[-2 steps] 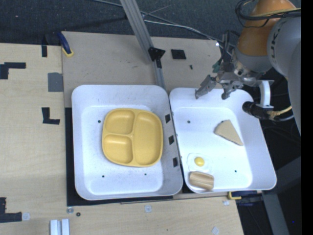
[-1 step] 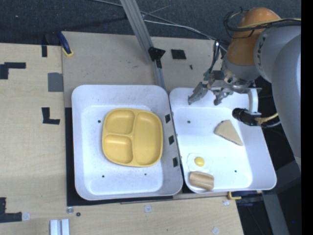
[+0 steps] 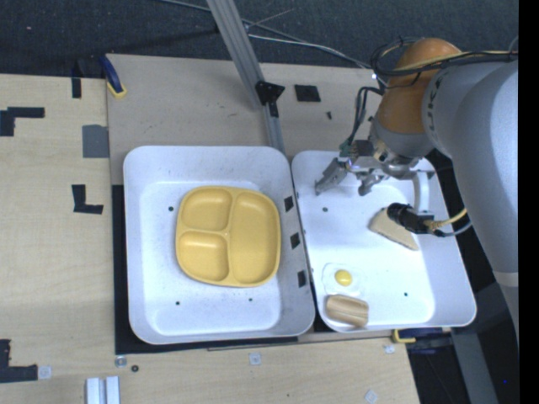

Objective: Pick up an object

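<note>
My gripper (image 3: 347, 183) hangs over the far left part of the right bin (image 3: 438, 305), its two grey fingers spread apart and nothing between them. A tan wedge-shaped slice (image 3: 393, 228) lies in the right bin, below and to the right of the gripper. A toy fried egg (image 3: 342, 279) and a brown bread roll (image 3: 347, 310) lie at the bin's near left corner. The left bin (image 3: 152, 310) holds a yellow divided plate (image 3: 228, 235).
A slanted metal pole (image 3: 240, 53) rises behind the bins. The grey arm with its orange band (image 3: 421, 66) takes up the upper right. A black cable (image 3: 421, 221) runs past the tan slice. Black tape marks dot the wooden bench.
</note>
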